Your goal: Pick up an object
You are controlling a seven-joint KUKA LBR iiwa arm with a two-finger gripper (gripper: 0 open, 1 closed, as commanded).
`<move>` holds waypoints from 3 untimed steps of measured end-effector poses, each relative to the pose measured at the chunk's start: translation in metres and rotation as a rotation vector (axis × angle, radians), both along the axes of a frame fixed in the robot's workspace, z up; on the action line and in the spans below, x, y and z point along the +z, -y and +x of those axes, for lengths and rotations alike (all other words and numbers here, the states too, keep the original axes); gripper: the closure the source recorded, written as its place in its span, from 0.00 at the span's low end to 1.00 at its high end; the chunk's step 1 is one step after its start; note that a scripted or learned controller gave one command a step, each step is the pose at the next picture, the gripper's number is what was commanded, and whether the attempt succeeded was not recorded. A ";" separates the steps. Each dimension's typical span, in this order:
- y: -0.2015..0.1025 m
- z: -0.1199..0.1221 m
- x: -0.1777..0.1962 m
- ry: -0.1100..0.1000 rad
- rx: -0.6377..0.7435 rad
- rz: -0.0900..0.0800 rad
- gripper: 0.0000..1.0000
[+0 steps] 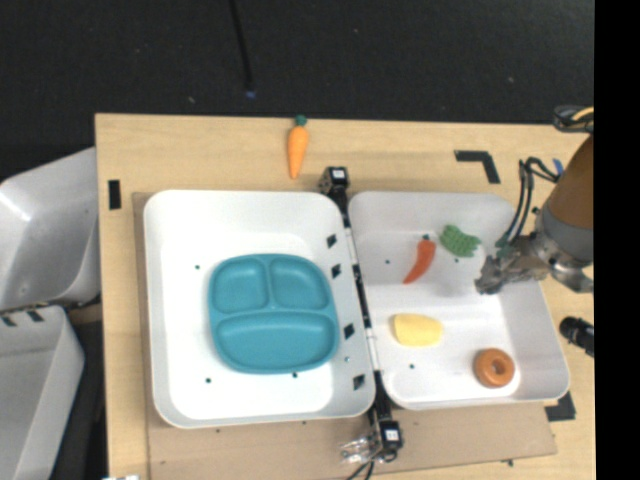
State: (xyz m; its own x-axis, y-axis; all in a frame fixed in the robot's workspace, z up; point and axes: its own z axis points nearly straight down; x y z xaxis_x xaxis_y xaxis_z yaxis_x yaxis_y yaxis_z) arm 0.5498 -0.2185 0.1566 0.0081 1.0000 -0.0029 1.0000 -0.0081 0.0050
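Note:
The right bin (520,383) holds a red chili pepper (421,260), a green leafy piece (460,239), a yellow lemon-like piece (416,330) and a brown donut (494,367). My gripper (492,277) hangs low over the right bin's right side, just right of the green piece and the chili, above the donut. I see nothing between its fingers. An orange carrot (297,148) lies on the bench behind the bins.
The left bin (170,368) carries a blue divided plate (272,311). Black clips (334,179) join the bins along the middle seam. Cables (527,193) trail from the arm at the right edge.

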 end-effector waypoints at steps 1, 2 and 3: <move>0.002 0.001 0.054 0.002 0.011 -0.001 1.00; -0.047 0.005 0.058 -0.003 0.015 0.004 1.00; -0.105 -0.011 0.062 -0.005 0.015 0.004 1.00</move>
